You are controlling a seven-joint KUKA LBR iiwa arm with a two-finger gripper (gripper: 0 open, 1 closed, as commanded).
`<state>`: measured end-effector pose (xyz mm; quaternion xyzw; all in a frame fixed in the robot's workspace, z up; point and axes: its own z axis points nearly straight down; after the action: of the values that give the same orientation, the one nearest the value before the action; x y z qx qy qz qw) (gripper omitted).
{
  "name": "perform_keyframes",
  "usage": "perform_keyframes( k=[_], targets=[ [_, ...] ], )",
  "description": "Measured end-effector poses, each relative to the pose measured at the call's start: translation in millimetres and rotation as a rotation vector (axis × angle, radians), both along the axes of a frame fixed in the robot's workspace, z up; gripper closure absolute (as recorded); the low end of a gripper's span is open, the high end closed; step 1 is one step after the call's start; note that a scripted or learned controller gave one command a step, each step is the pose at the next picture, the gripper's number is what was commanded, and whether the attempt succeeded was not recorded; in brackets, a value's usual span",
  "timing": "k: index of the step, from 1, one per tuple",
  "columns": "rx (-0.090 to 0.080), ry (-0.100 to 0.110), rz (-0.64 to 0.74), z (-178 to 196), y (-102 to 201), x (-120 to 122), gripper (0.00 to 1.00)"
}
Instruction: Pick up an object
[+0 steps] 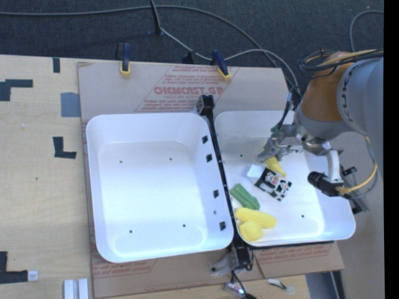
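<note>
My gripper (pixel 273 154) hangs low over the middle of the right bin (pixel 340 226), reaching in from the right. Just under its tip lies a small yellow piece (pixel 275 166), touching or nearly touching it. A black, white and red box (pixel 275 184) lies right below that, with a small white piece (pixel 254 172) at its left. Nearer the divider is a green object (pixel 245 197). At the front left of the bin sit a long yellow object (pixel 256 217) and a rounder yellow one (pixel 250 232).
The left bin (pixel 106 129) stands beside the right one, split from it by a black divider (pixel 215 167). Both rest on a cardboard sheet (pixel 174 89) held by two clamps (pixel 125 62). Cables run along the back.
</note>
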<state>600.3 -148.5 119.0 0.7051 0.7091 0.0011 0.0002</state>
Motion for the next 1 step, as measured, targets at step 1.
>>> perform_keyframes(
  k=[1],
  targets=[
    [-0.002,-0.003,-0.004,64.3,7.3,-12.7,1.00]
  ],
)
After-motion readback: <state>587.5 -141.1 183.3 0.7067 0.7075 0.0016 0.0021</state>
